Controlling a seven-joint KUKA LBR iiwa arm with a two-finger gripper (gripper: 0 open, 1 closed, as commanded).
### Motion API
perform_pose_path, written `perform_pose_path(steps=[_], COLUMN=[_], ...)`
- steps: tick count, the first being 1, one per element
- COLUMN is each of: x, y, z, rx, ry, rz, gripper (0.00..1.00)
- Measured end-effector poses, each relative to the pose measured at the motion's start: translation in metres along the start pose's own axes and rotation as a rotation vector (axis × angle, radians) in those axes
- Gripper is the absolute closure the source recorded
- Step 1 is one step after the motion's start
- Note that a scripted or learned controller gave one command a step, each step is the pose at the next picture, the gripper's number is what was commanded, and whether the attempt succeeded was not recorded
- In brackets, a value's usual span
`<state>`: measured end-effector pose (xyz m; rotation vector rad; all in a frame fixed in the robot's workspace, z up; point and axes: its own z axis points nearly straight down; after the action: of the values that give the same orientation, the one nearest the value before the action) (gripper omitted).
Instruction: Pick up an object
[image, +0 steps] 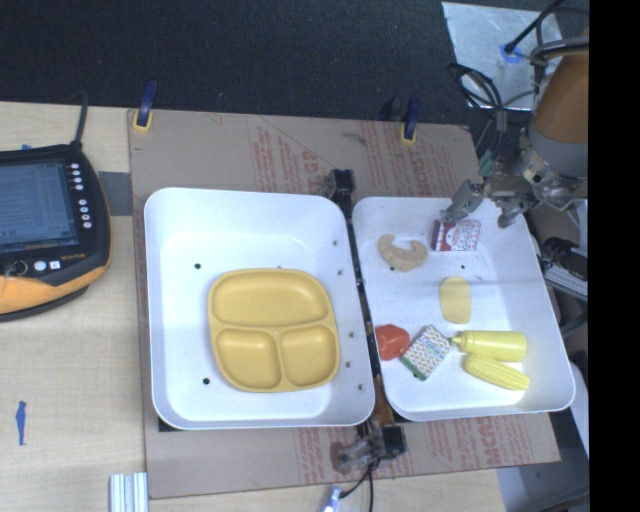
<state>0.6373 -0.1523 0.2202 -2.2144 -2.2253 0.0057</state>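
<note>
Claw (483, 203) hovers over the right bin's (535, 300) far corner, fingers spread wide, gripping nothing

A red-and-white packet (456, 236) lies just below the claw; a beige pastry (402, 253), yellow block (455, 299), mustard bottle (490, 345), corn (497, 373), patterned pouch (427, 352) and red piece (390, 341) share that bin; a yellow tray (272, 329) sits in the left bin (180, 230).

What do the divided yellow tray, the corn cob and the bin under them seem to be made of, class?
Divided yellow tray: probably moulded plastic, matte, one even colour with soft rounded compartment edges.
Corn cob: likely a plastic or rubber toy, uniform yellow with a faint sheen; the exact material is unclear.
Right bin and left bin: apparently thin white plastic, smooth, with rounded corners and a raised rim.
</note>
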Motion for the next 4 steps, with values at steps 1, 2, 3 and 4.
perform_pose_path(steps=[1,2,3,4], x=[-0.021,-0.014,-0.016,-0.06], y=[-0.021,-0.076,-0.076,-0.139], z=[0.13,0.129,0.119,0.046], rx=[0.002,0.001,0.003,-0.002], ry=[0.0,0.0,-0.002,0.001], rz=[0.0,-0.002,-0.006,0.003], gripper=[0.0,0.0,1.0,1.0])
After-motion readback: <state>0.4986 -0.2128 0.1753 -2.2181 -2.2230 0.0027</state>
